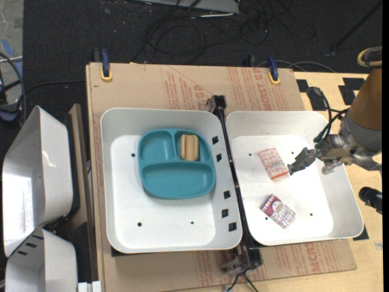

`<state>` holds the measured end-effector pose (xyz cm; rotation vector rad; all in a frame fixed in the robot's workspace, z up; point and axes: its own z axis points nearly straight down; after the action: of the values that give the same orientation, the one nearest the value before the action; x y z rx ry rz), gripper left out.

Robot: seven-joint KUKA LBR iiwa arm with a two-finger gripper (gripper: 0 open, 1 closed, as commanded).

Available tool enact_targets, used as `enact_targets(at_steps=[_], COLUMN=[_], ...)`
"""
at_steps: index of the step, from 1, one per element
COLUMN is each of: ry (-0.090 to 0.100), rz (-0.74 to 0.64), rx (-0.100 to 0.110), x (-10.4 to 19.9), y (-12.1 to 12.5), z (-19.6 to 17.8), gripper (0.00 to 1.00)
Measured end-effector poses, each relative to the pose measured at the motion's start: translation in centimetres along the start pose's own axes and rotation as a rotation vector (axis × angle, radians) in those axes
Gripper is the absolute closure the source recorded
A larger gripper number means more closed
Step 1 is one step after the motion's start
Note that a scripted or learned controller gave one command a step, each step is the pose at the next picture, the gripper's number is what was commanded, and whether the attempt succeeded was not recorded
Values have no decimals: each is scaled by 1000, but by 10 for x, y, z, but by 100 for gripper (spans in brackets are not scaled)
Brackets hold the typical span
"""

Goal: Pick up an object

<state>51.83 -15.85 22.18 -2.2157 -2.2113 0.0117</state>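
Hovering just right of the pink-and-white packet (273, 163) in the right bin (340, 224), the hand (302, 160) holds nothing and I can't tell its spread; packet's probably light and crinkly, so pinch across its narrow sides.
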Motion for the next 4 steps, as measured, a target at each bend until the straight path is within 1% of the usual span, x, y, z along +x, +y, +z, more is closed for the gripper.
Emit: enact_targets(at_steps=[1,2,3,4], ry=[-3,-2,-2,-2], rz=[-3,0,0,0], rx=[-12,-10,-9,-11], x=[0,-3,-9,-9], y=[3,-3,5,5], z=[-6,54,110,130], gripper=[0,0,0,0])
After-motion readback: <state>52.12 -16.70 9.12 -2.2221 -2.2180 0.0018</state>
